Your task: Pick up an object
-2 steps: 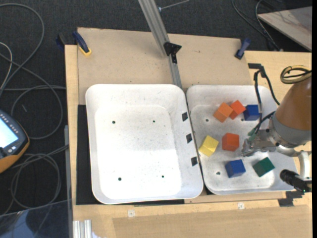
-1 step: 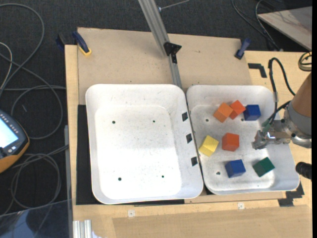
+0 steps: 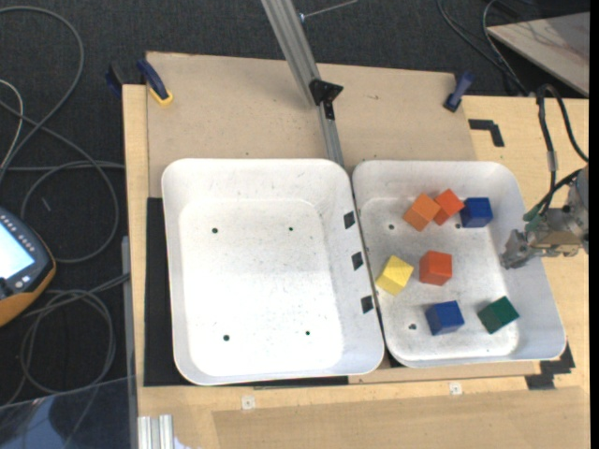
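The right bin (image 3: 510,183) holds several small blocks: an orange block (image 3: 422,211), a red-orange block (image 3: 448,202) and a blue block (image 3: 476,211) near the back, a yellow block (image 3: 395,275), a red-orange block (image 3: 435,267), a blue block (image 3: 444,317) and a green block (image 3: 498,314) toward the front. My gripper (image 3: 518,252) pokes in at the bin's right rim, just right of the blocks and touching none. Nothing lies between its fingers that I can make out.
The left bin (image 3: 187,181) sits beside the right one. A slanted metal pole (image 3: 298,40) rises from behind the bins' shared edge. Blue clamps (image 3: 154,80) hold the board at the back corners. Cables and a handheld pendant (image 3: 19,260) lie to the left.
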Action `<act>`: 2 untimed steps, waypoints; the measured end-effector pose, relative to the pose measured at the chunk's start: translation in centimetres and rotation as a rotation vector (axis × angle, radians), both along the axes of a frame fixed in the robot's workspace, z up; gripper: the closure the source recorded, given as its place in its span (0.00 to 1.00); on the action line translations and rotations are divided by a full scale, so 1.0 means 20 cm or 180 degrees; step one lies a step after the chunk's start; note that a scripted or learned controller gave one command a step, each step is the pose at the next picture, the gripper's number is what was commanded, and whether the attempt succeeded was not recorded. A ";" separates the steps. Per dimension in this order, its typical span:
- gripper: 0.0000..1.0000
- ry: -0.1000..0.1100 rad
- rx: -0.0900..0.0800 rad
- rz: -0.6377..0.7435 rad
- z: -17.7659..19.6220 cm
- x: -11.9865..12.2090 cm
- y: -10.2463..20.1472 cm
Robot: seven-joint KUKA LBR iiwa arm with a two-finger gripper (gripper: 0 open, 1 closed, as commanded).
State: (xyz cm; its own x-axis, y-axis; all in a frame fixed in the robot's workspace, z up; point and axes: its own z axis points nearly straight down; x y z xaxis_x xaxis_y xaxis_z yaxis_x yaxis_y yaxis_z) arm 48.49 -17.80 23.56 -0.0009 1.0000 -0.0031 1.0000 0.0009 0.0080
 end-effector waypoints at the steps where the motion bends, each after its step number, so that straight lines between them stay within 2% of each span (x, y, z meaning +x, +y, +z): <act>1: 1.00 0.0000 0.0002 0.0002 0.27 0.01 0.00; 2: 1.00 0.0015 0.0013 0.0019 0.29 0.09 0.25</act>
State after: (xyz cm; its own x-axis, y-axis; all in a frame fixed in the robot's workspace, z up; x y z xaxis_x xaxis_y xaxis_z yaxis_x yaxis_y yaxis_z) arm 50.23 -12.86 29.37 -0.0069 1.0000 0.0010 1.0000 0.0069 0.0033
